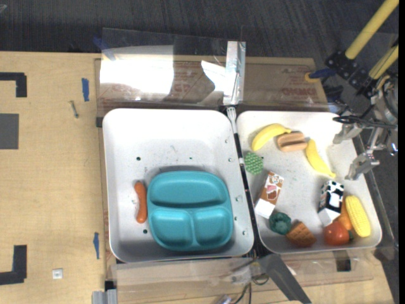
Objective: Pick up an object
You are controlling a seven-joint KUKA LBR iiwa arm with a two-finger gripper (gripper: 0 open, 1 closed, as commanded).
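Near edge of right bin (373,242): corn cob (356,215), tomato (336,234), cow-print carton (331,198) packed tight together. Mid: small carton (271,189). Far: two bananas, hot dog (291,142). Left bin holds teal tray (190,211) w/ sausage beside. Pincer (361,147) at bin's right rim, prongs spread, nothing between. Nearest banana (316,158) prob. light, rigid plastic, slick; grip across mid-length.

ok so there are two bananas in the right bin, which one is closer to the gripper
The banana lying lengthwise just right of the hot dog. It sits nearer the gripper at the bin's right edge; the other banana curves on the hot dog's left.
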